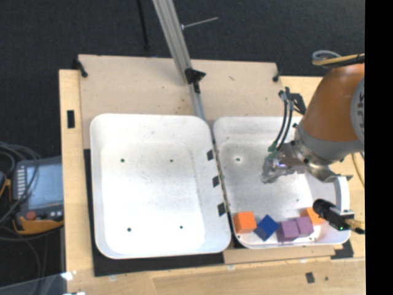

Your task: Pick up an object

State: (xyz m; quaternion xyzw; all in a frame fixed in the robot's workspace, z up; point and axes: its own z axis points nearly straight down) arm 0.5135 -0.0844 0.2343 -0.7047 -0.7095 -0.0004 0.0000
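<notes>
Along the near wall of the right bin (245,134) sit small blocks — an orange cube (245,221), a blue cube (267,227) turned cornerwise, a purple block (295,229) (two lilac cubes joined) and another orange piece (312,214). The gripper (272,171) hangs above that bin's middle, well apart from them — whether its fingers are parted I cannot tell.

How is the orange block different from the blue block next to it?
The orange block is orange; the blue block is dark blue. The orange block sits nearer the wall between the bins, while the blue block lies farther right, beside the purple blocks. The orange block lies square to the bin's edge; the blue block is turned cornerwise. Both are small blocks lying at the near edge of the right bin.
</notes>
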